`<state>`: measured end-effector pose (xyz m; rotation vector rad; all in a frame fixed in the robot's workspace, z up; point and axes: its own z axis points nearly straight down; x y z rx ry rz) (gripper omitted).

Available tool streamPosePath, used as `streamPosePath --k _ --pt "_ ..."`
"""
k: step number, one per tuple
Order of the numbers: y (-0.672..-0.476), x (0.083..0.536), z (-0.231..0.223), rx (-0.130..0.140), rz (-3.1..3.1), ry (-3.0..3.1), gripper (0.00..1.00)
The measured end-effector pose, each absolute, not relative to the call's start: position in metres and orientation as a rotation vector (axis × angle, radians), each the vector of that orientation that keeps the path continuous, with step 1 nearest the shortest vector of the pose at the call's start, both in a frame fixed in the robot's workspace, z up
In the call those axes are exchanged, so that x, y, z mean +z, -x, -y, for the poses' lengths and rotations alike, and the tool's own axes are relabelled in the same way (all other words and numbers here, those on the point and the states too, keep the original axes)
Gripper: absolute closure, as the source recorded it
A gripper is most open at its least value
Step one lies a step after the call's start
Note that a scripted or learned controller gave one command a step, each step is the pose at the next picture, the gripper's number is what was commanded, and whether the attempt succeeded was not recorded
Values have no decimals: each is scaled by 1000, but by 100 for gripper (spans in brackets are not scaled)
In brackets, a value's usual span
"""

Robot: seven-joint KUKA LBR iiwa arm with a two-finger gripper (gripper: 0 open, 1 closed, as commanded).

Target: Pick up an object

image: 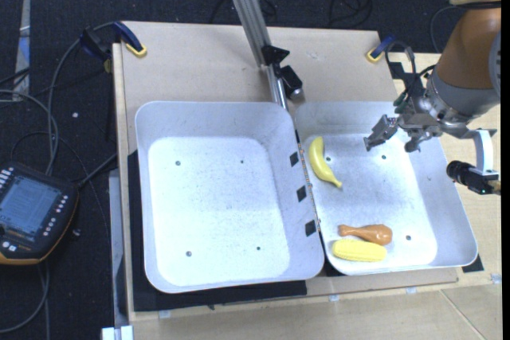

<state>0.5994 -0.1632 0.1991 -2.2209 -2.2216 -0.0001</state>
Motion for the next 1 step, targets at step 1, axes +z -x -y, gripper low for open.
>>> streamPosePath --k 1 --pt "-601 139 170 4 2218 2219 0"
